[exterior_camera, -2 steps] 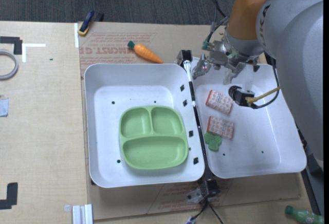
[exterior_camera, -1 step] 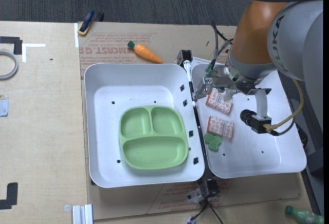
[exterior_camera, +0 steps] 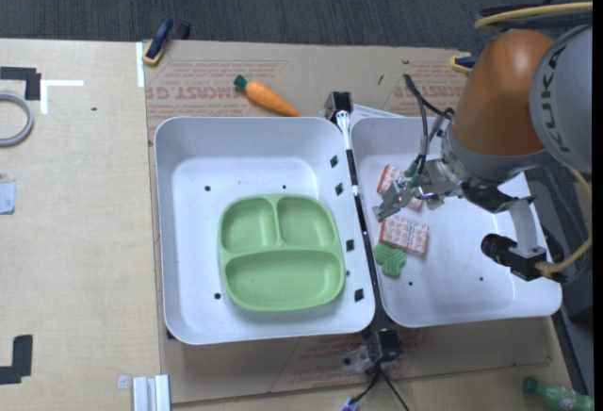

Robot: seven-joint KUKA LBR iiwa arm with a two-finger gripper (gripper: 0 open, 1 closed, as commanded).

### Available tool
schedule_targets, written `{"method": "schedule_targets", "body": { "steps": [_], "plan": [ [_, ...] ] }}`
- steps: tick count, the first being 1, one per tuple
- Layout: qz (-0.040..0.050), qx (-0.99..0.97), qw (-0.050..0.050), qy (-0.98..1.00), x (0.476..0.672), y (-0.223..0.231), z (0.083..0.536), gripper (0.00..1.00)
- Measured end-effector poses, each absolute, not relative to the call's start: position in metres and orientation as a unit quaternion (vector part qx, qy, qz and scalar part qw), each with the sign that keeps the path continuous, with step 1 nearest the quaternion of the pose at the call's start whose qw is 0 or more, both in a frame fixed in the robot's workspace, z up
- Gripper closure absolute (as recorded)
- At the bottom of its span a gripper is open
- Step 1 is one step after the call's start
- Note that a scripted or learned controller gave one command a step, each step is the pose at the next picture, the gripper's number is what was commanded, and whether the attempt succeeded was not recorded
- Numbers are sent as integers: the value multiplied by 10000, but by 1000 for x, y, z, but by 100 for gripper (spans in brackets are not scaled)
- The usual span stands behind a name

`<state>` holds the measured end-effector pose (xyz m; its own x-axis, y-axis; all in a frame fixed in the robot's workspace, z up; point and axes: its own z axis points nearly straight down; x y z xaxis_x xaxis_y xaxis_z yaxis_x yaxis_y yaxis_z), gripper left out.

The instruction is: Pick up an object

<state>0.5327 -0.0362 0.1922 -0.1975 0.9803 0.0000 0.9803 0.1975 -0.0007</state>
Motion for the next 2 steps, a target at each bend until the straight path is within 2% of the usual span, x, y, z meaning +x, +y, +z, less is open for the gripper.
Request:
{"method": "schedule_targets", "body": {
  "steps": [1,2],
  "plan": [
    [3,-6099,-1,-7925,614,-21,192,0],
    [4,-6266,1,-7793,562,-45,192,0]
  ]
}}
